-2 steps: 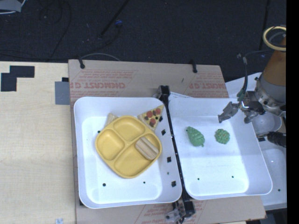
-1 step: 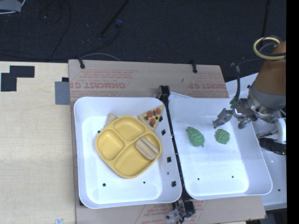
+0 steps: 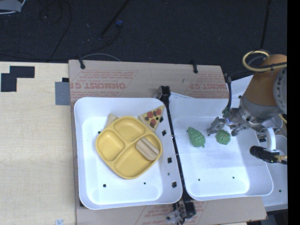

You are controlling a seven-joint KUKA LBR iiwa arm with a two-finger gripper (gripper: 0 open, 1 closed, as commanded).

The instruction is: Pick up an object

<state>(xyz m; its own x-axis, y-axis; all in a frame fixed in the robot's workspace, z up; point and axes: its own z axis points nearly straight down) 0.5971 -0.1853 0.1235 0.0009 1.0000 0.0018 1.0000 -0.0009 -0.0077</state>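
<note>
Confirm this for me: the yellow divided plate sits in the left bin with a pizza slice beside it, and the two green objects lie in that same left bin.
One detail is wrong. The camera view shows the two green objects lying in the right bin, near the gripper. The yellow divided plate does sit in the left bin, with the pizza slice beside it.

You have two knobbly green toy pieces in the right bin [image 3: 220, 184]: a larger green lump [image 3: 196, 137] lying near its centre-left, and a smaller green lump [image 3: 223, 138] just to its right, apart from it.
</note>
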